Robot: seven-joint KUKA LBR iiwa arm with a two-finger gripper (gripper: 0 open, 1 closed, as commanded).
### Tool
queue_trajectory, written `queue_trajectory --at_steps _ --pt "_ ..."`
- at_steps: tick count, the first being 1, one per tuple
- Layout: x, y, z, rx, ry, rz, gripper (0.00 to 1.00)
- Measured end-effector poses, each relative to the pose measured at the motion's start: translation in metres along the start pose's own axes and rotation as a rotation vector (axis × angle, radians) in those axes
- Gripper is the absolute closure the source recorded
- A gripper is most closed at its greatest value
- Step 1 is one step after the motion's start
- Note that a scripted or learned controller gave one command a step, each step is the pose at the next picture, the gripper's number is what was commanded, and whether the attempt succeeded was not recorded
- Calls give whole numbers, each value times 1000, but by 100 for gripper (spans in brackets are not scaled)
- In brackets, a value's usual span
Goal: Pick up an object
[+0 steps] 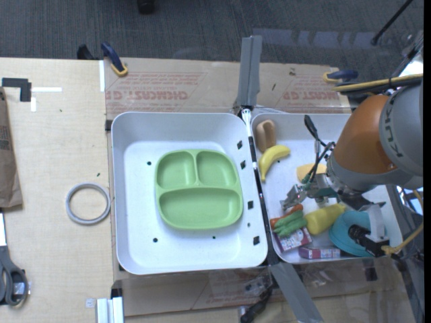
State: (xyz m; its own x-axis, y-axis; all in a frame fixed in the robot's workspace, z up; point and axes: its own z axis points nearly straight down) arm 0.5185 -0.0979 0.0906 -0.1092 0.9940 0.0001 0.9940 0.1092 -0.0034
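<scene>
The right bin [286,116] holds a jumble of objects. A yellow banana [273,159] lies near its left wall, with a brown bun-like piece [266,134] behind it. Toward the front sit a yellow squash-like toy [322,219], a green and red pepper-like piece [288,221], a small red and white box [297,239] and a teal object [351,233]. My gripper [298,196] is down inside this bin, just above the green and red piece and left of the yellow toy. The orange-banded arm [363,143] hides the bin's right half. I see nothing clearly held.
The left bin [128,180] carries a green divided plate [199,188]. On the bench at the left lie a grey tape ring [88,202], a brown paper bag [8,153] and scissors [12,282]. A grey post [250,69] stands between the bins at the back.
</scene>
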Motion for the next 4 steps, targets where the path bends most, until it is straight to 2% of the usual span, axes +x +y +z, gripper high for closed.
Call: queue_trajectory --at_steps 1,2,3,4 --pt "-4 -15 -13 -1 0 -124 0" --pt "-9 -37 -7 -17 -7 -407 0" --pt "-40 -42 -4 -14 -10 -852 0" --pt "-35 -42 -3 -11 -5 -644 0"
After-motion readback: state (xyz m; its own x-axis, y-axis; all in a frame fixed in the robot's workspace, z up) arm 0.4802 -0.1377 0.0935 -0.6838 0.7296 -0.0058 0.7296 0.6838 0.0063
